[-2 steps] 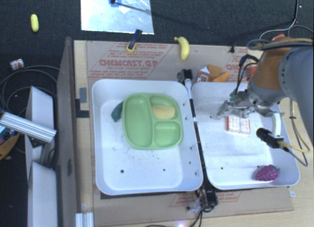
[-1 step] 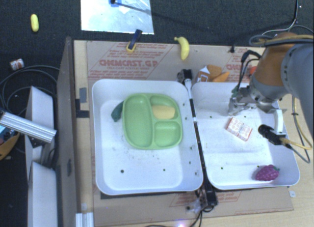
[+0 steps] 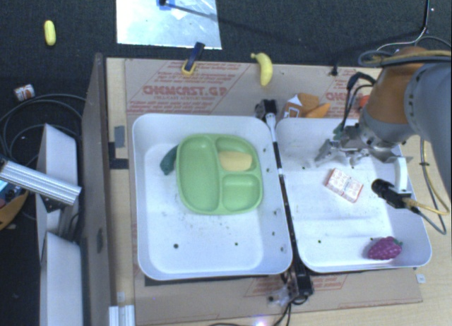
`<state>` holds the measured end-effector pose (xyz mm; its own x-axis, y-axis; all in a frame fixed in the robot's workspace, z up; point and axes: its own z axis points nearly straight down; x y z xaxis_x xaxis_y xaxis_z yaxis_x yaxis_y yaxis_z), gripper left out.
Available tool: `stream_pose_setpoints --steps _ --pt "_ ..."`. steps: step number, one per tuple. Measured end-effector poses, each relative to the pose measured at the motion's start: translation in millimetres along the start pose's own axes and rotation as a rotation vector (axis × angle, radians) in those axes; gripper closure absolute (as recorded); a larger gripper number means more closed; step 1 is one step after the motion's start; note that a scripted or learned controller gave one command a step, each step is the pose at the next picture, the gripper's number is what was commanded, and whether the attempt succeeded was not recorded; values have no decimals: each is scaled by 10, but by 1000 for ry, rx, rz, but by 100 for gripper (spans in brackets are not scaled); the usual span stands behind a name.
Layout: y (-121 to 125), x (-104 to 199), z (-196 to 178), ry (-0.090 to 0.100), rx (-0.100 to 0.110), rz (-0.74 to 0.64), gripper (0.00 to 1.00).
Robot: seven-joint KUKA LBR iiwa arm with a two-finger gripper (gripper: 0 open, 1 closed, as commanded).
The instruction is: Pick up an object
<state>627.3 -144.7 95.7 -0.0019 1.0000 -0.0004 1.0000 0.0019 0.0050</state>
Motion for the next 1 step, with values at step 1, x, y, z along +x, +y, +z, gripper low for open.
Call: stream_pose_setpoints --steps 1 --pt "322 -424 -749 -4 -6 2 0"
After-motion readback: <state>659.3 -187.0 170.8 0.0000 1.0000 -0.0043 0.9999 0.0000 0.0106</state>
